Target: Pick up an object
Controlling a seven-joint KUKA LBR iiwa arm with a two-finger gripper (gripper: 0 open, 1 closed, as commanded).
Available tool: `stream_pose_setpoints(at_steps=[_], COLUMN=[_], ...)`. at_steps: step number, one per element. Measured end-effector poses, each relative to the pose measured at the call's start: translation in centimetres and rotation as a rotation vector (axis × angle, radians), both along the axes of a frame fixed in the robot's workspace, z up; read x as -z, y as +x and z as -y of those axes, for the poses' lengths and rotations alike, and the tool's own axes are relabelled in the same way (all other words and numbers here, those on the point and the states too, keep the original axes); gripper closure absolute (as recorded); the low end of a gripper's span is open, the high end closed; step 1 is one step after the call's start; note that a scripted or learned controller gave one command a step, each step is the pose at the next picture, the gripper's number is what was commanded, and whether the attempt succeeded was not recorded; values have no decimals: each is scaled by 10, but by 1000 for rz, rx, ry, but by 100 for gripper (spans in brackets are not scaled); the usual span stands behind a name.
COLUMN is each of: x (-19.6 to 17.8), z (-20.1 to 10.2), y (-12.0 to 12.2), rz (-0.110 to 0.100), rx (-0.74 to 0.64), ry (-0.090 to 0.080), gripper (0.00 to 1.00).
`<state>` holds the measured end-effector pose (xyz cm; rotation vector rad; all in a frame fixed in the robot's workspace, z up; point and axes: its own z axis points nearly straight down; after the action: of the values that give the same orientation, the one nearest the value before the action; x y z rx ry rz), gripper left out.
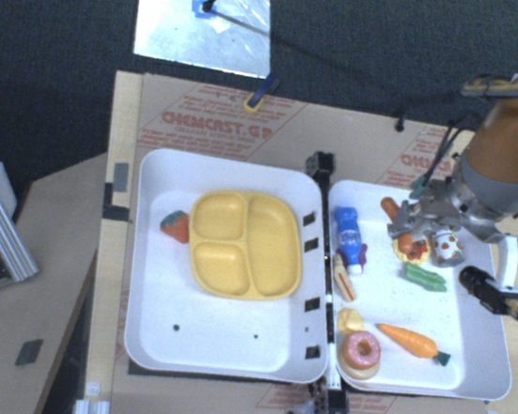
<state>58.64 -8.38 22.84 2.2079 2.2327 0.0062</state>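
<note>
The right bin (491, 353) holds several toy foods: a blue bottle (348, 236), a hot dog (344, 285), a pink-iced donut (361, 351), a carrot (408, 340), a green bean pod (424, 277), a red and yellow piece (413, 251), a small white figure (444, 243) and an orange sausage (389, 208). My gripper (414, 227) hangs low over the far part of this bin. It is directly above the red and yellow piece, between the sausage and the white figure. Nothing can be seen held in it.
The left bin (141, 262) holds a yellow divided plate (240, 243) and a strawberry (176, 225). A black cylinder (482, 288) juts over the right bin's right side. A black divider strip (322, 247) separates the bins. A shiny sheet (207, 13) lies beyond the bench.
</note>
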Motion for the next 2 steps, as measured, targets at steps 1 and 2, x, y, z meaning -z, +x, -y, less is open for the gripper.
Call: stream_pose_setpoints(at_steps=[1,2], x=[0,3], z=[-43,-103], y=[27,48], rz=[0,-1], rx=[2,1], ry=[0,1], gripper=[100,100])
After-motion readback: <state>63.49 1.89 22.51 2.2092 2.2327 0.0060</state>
